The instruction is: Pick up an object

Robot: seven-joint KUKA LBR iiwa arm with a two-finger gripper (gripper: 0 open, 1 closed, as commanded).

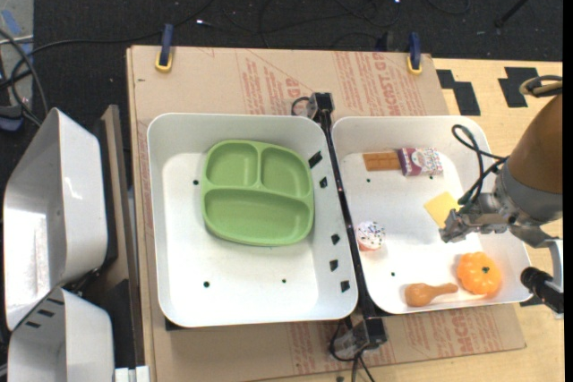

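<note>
The right bin holds several small items: a brown bar, a purple-and-white packet, a yellow piece, a round white-and-pink item, an orange pumpkin-shaped toy and a tan drumstick-shaped toy. My gripper hangs low over the right side of this bin, just right of and below the yellow piece and above the pumpkin toy. The arm's orange band sits behind it at the right edge. Nothing is visibly held.
The left bin bears a green divided plate. A black divider runs between the bins. Cables loop near the wrist. White tubs stand off the bench at the far left.
</note>
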